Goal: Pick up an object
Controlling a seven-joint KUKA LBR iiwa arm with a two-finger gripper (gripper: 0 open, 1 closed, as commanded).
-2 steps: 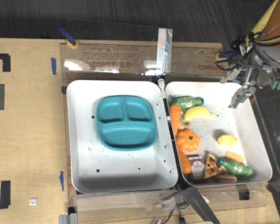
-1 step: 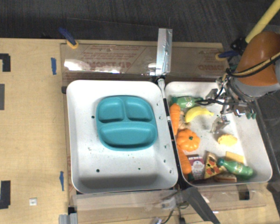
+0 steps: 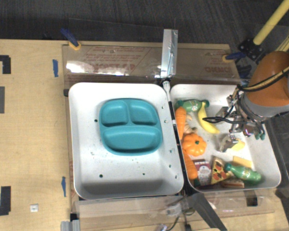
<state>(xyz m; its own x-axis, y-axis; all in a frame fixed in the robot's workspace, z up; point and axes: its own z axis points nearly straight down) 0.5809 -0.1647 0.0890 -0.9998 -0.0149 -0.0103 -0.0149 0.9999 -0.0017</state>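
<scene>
A: Where is the arm?

B: It reaches in from the right, over the right bin. The orange band sits above the wrist, and the gripper hangs low over the middle of that bin, amid cables and metal parts.

A: Is the pincer spread or pressed together?

B: I cannot tell. Nothing is plainly seen pinched there.

A: What lies in that bin?

B: Toy food, mostly along the left wall and the near edge. A banana lies just left of the gripper, with a green piece at the far left corner. A carrot runs along the left wall, and a small pumpkin sits nearer. At the near side lie a green bottle, a pizza slice and a dark packet. A pale yellow piece lies just beside the gripper.

A: And the left bin?

B: The left bin holds a teal divided plate, well apart from the gripper.
</scene>
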